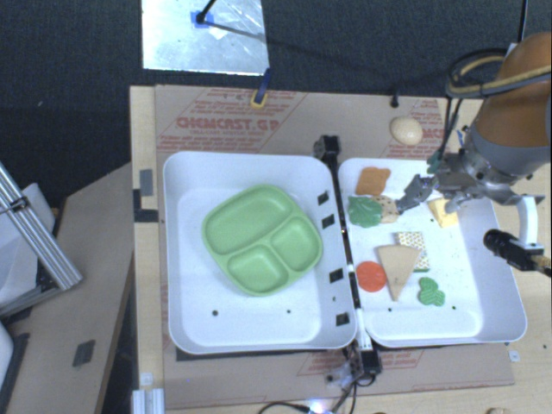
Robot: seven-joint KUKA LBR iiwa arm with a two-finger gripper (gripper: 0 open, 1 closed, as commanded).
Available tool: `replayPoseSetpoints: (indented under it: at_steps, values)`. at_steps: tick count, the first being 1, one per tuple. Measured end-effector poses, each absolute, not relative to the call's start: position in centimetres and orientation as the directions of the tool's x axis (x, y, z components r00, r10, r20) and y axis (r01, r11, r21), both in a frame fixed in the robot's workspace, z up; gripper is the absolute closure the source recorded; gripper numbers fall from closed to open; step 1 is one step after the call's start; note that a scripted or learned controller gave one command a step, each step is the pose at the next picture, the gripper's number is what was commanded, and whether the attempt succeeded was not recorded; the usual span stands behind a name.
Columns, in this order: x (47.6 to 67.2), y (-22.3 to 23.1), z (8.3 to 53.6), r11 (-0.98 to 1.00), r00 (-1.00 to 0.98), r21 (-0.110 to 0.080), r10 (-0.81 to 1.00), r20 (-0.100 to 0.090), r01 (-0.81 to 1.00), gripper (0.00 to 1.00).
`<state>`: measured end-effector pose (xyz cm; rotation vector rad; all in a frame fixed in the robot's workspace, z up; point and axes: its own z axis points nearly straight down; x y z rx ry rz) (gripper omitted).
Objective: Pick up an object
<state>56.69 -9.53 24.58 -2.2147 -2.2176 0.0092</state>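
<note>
Two shallow white bins sit side by side on a cardboard-covered bench (224,119). The left white bin (185,317) holds a light green three-compartment plastic tray (261,238), lying flat near the middle.

The right white bin (492,317) holds the small play-food pieces. An orange-brown toast-like square (373,180) lies at the upper left, with a dark green leafy lump (364,212) just below it. A small tan cracker-like bit (389,207) touches the leafy lump's right side. A yellow cheese-like wedge (444,212) lies further right, near the arm. Lower down, a red round disc (372,276) lies beside a tan triangular slice (398,268), which overlaps a pale square with green dots (413,247). A small green broccoli-like piece (430,293) lies to the lower right of those.

The grey and orange arm (517,102) reaches in from the right. Its two-finger gripper (416,193) hangs over the upper part of the right bin, close to the cracker-like bit and leafy lump. Nothing is visibly held, and whether the gripper is open or closed cannot be told.

A beige egg-shaped object (406,130) rests on the cardboard behind the right bin. A shiny foil-like sheet (205,24) lies on the dark floor beyond.
</note>
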Motion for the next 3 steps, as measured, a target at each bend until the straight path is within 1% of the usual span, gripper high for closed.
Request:
replayPoseSetpoints:
  at_steps: [1,2,3]
  values:
    - [56.9,-9.5,25.1,0.003,-0.003,0.002,1.000,0.000,1.000,0.00]
    - [57.3,-9.3,20.9,0.001,-0.001,-0.002,1.000,0.001,1.000,0.00]
    - [57.2,-8.4,16.2,0.000,0.000,-0.003,1.000,0.001,1.000,0.00]
